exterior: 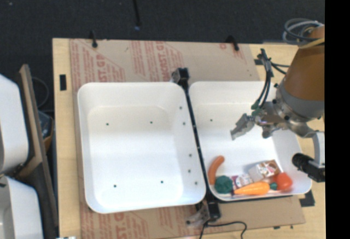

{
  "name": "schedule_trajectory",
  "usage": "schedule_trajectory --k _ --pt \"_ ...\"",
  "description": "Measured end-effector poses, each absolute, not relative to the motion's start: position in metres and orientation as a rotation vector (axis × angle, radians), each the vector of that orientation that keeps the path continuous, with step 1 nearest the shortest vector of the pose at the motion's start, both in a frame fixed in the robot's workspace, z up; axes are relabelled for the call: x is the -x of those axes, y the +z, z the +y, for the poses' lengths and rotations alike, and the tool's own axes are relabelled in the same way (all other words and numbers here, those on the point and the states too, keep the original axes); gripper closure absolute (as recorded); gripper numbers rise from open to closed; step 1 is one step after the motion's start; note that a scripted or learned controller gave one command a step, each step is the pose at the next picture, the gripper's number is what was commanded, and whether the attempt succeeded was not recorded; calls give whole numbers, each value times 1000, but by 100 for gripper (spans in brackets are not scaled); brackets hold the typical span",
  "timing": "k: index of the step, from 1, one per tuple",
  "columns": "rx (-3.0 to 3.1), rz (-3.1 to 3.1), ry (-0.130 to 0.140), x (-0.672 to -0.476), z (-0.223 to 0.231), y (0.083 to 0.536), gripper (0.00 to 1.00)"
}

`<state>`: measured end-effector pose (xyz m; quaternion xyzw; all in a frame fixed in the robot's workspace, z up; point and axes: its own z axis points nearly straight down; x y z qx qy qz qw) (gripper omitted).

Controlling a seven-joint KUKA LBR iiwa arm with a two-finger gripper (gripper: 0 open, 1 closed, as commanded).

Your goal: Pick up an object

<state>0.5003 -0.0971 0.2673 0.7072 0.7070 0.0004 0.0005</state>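
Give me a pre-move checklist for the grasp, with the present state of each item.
1. Objects to pick lie in the right bin, along its near edge: ok.
2. Gripper is over the right bin: ok.
3. Gripper is above a target such as the orange sausage or the carrot: not ok, it hangs farther back.
4. Nothing between the fingers: ok.
5. Objects are spaced for a clean grasp: not ok, the carrot, green piece and packet crowd together.

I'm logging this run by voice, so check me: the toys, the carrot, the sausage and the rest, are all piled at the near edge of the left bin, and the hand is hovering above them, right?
Not quite. The camera view shows the carrot, the sausage and the other toys at the near edge of the right bin, not the left bin. The rest stands: the hand hovers above them.
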Motion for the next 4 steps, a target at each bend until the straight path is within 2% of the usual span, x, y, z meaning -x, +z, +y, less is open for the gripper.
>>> schedule_trajectory --k 1,2,3,4 --pt "-2221 2219 3 -501 -98 278 100" --pt "-2216 2226 2 -515 -46 286 100" --pt "-2222 2226 -5 -564 -7 233 100" --pt "-2218 2227 -1 -570 53 207 100"
